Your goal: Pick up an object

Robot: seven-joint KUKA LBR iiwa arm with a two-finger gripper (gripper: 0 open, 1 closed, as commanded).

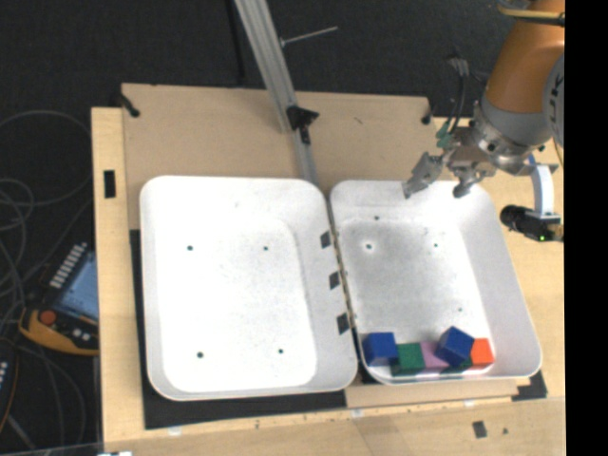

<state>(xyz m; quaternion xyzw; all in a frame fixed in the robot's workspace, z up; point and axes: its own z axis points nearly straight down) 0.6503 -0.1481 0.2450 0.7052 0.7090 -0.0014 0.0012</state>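
Camera view shows the two-finger gripper of the grey arm with its orange band poised over the far rim of the right shallow white bin, its two dark fingers spread apart with nothing between them.

The objects on offer lie well apart from it, bunched along that bin's near wall: a blue cube, a green cube, a flat pink piece, a second, darker blue block and an orange block. From the gripper they lie toward the near edge of the bench, almost the full length of the bin away. The cluster's long axis runs left to right along the wall.

That crowding looks like the main difficulty: the pieces touch or nearly touch, and the wall sits just behind them, leaving little room for a finger on that side. The left blue cube, with bare bin floor on its far side and to its left, seems the easiest to reach.

The bin floor is smooth and speckled. The left shallow white bin sits beside it on the tan bench, with dark cloth and cables beyond.
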